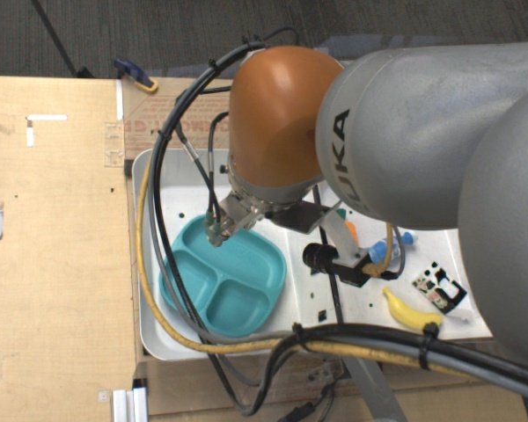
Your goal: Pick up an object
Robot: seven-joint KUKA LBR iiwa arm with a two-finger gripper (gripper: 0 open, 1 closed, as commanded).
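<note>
Arm [387, 121] looms over teal tray [233, 280], banana [405, 310] nearby.

A smooth, matt grey casing, seemingly painted metal, is seen on the arm [440, 139], and its orange band [277, 117] is finished in a smooth satin with a soft sheen. The teal tray [233, 284] below the band is moulded in smooth plastic with a slight gloss. The bin [158, 337] around the tray is formed of smooth white plastic or coated sheet; which one cannot be told. Right of the tray, the banana [409, 313] is given a smooth, waxy yellow skin. The board [53, 236] left of the tray is shown as pale, matt wood grain. The cables [163, 192] over the tray are sheathed in smooth black and yellow rubber or plastic.
</note>
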